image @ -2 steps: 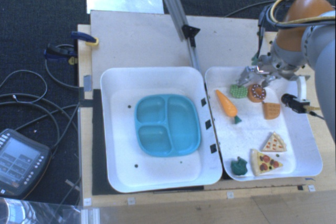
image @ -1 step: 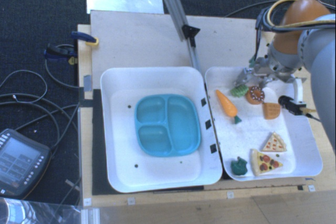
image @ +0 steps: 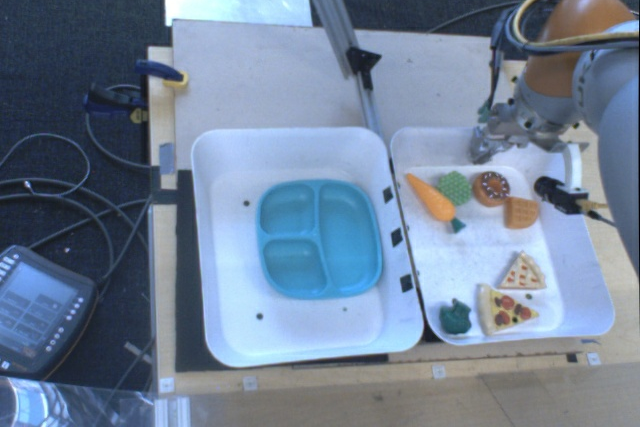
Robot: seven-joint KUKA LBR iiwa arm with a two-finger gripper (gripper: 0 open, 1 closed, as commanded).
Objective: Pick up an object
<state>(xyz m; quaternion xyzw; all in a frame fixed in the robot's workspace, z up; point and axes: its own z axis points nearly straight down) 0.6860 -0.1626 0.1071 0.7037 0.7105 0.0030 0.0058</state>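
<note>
My gripper hangs over the far rim of the right bin, just behind the toy food. Nearest it lie a chocolate donut and a green knobbly piece. An orange carrot lies at a slant to their left. A waffle piece sits to the right of the donut. Toward the front lie two pizza slices and a dark green broccoli. I see nothing held by the gripper.
The left bin holds a blue divided plate. A slanted metal pole crosses the back of the bench down to the gap between the bins. Cables and a pendant lie on the floor at left.
</note>
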